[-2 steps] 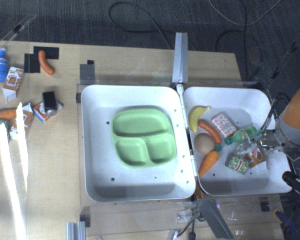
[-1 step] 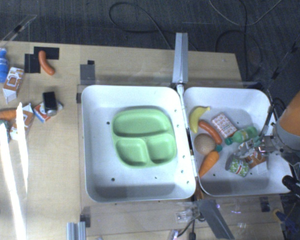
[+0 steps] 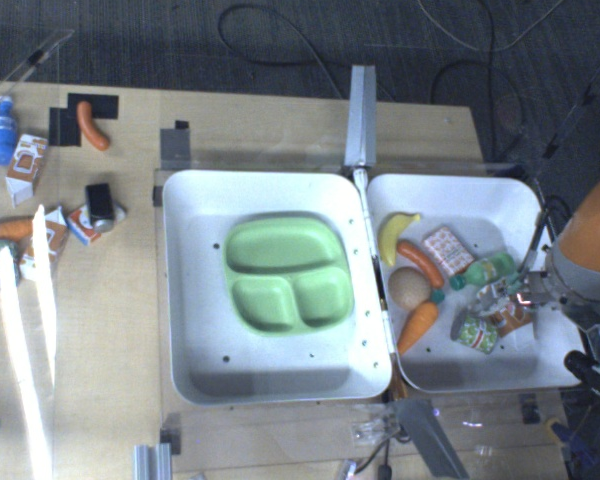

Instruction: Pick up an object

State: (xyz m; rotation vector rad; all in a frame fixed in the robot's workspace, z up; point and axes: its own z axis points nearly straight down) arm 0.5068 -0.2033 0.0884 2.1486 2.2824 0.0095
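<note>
Camera view: gripper (image 3: 507, 296) down inside right bin (image 3: 500, 190), low at right side, by green packet (image 3: 477, 332). Jaw state: cannot tell. Green bottle (image 3: 483, 271) just up-left of gripper; carrot (image 3: 418, 326), egg (image 3: 408, 288), sausage (image 3: 420, 261), banana (image 3: 394, 234) along bin's left wall. Green tray (image 3: 285, 273) in left bin (image 3: 195, 298).
</note>
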